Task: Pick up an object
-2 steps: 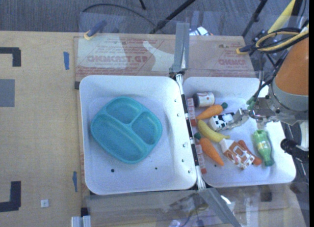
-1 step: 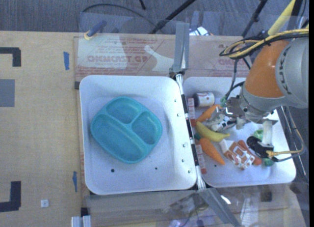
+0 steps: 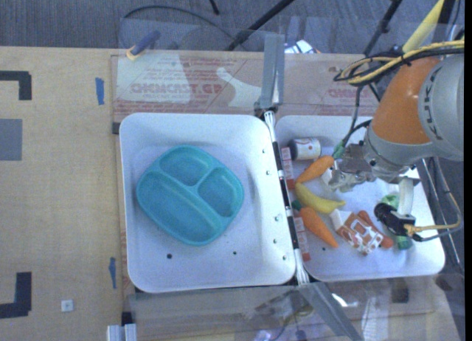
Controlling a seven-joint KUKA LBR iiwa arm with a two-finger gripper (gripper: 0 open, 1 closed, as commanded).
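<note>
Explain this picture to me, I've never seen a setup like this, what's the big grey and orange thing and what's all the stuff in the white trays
The big grey and orange thing is a robot arm reaching in from the right. Its pincer is the grasping part at its tip. The one camera looks down at a slant from above the bench. Two shallow white bins sit side by side. The left bin holds a blue divided plate. The right bin holds small toys: a banana, two carrots, a little can and an orange-and-white box, among others. The pincer hangs low over the right bin, near the upper carrot and banana. I can't tell whether it grips anything.
</note>
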